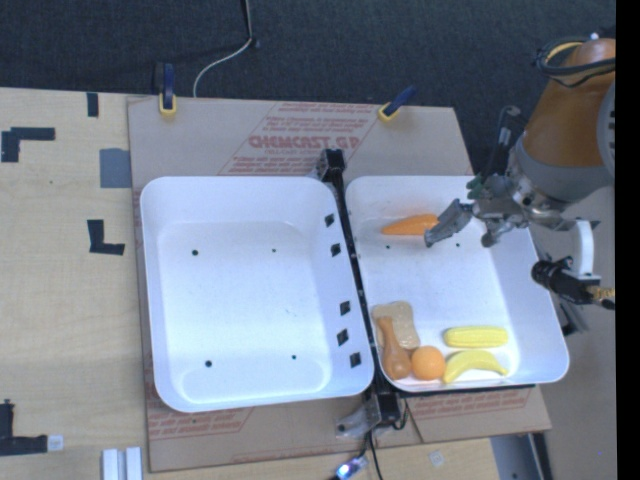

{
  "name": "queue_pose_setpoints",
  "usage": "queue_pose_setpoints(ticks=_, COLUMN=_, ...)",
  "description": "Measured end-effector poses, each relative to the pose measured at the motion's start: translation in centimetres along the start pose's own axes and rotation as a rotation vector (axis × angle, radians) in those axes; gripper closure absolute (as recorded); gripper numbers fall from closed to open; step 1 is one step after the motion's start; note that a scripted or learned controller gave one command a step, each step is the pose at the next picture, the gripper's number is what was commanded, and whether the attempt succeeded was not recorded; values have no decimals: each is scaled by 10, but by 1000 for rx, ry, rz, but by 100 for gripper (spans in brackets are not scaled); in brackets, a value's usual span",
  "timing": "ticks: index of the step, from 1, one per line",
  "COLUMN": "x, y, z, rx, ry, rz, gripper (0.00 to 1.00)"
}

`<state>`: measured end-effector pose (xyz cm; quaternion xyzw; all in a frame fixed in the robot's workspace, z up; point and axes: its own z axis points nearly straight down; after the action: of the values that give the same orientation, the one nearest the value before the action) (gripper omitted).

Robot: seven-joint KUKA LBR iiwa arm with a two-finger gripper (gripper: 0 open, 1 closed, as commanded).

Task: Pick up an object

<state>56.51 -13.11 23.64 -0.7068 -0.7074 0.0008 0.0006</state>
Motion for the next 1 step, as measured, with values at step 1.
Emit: queue_pose_setpoints(ticks=1, x=94, y=-84, z=-47, rx=-1, ry=5, rz=-9, gripper=0)
